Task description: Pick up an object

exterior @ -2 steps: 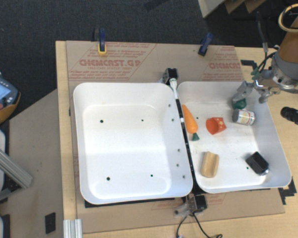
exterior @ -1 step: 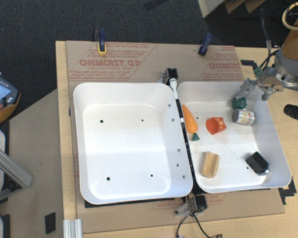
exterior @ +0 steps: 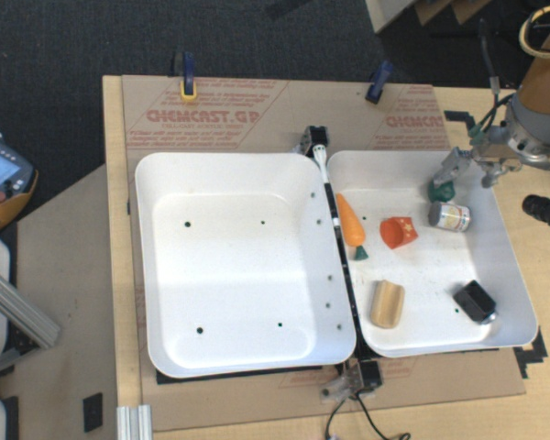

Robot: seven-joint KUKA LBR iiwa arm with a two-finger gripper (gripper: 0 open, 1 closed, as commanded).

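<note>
The gripper (exterior: 449,174) hangs over the right bin's (exterior: 509,246) far end, just above a small can (exterior: 450,216); can't tell its grip state.

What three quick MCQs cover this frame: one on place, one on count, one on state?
1. Where does the carrot lie?
A. Along the right bin's left wall
B. In the middle of the left bin
C. On the cardboard outside both bins

2. How many loose objects lie on the right bin floor, leaving out the green thing at the gripper?
A. Two
B. Five
C. Nine

3. How does the small can rest?
A. Upright
B. On its side
C. Stacked on the black block

Answers:
1 A, it lies by the divider between the bins.
2 B: carrot, red piece, can, tan block, black block.
3 B, its round end faces sideways, just below the gripper.
</note>
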